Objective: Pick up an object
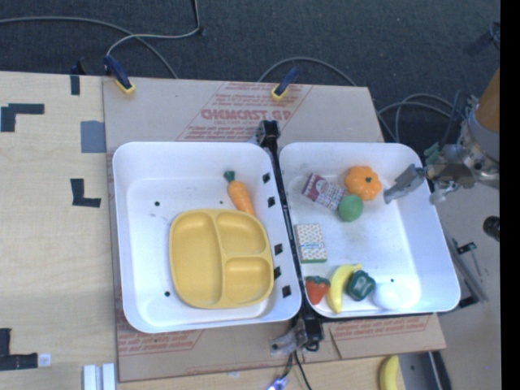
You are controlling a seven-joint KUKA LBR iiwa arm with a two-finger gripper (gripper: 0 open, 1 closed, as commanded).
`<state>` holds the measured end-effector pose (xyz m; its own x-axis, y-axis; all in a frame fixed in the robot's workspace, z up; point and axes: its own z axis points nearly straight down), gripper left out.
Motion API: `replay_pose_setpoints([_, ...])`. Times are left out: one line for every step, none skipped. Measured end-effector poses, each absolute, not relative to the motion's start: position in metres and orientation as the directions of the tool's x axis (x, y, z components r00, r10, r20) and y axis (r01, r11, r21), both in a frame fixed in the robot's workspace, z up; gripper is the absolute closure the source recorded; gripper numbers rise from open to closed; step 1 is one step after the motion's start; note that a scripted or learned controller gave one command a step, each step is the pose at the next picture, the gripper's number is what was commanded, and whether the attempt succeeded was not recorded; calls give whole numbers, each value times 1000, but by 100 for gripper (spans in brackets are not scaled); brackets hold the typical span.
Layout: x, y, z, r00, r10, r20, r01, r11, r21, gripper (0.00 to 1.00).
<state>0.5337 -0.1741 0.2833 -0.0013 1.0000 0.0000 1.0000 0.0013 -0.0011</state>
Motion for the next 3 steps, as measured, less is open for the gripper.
replay_pose_setpoints([614,-183,159,-2,1000,0,1000,2,-4,0])
replay_pose_setpoints([633,-170,90,-2,1000,0,1000,2,5,0])
replay_pose_setpoints([668,-181,90,-3,1000,-1,1000,3,8,0])
